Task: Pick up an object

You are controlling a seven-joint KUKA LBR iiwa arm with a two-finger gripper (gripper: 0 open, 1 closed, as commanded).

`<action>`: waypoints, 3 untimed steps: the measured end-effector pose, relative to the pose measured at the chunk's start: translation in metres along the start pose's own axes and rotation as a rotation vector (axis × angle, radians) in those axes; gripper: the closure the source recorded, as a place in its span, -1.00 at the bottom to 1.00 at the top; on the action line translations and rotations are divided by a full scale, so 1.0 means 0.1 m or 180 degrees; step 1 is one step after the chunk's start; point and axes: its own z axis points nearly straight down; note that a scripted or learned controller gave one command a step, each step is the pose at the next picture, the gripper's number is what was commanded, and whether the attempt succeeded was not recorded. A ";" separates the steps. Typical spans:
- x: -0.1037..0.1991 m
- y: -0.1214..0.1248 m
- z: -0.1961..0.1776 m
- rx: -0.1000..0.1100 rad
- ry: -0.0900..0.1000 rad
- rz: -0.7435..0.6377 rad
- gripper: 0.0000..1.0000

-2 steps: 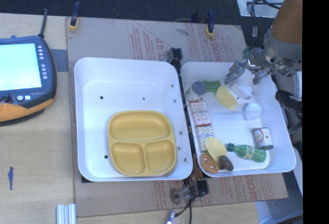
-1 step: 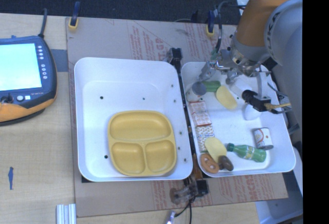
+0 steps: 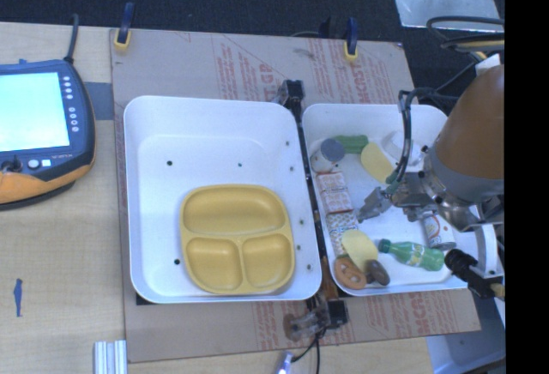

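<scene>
Camera view: plenty of bare floor around the yellow divided tray (image 3: 238, 238) in the left bin (image 3: 150, 119); little open room in the right bin (image 3: 429, 115), crowded from rim to rim. Both on a cardboard sheet (image 3: 257, 63) over the bench, tablet controller (image 3: 39, 128) at left. Gripper (image 3: 377, 203) low over the right bin, fingers slightly apart, clamped on nothing. Just beside it: patterned strip (image 3: 335, 199), yellow block (image 3: 358, 245), green bottle (image 3: 413, 254), grey-capped jar (image 3: 327, 155).

Arm (image 3: 470, 132) reaching in from the right, wrist bent low — fingers (image 3: 375, 203) spread apart, holding nothing
</scene>
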 end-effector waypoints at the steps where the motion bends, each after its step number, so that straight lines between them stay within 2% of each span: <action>1: -0.72 1.42 -0.10 -0.0009 0.0000 0.0009 -1.00; 2: -0.73 1.27 1.00 0.0002 -0.0001 0.0002 -1.00; 3: -0.07 1.75 0.26 -0.0014 0.0006 0.0003 -1.00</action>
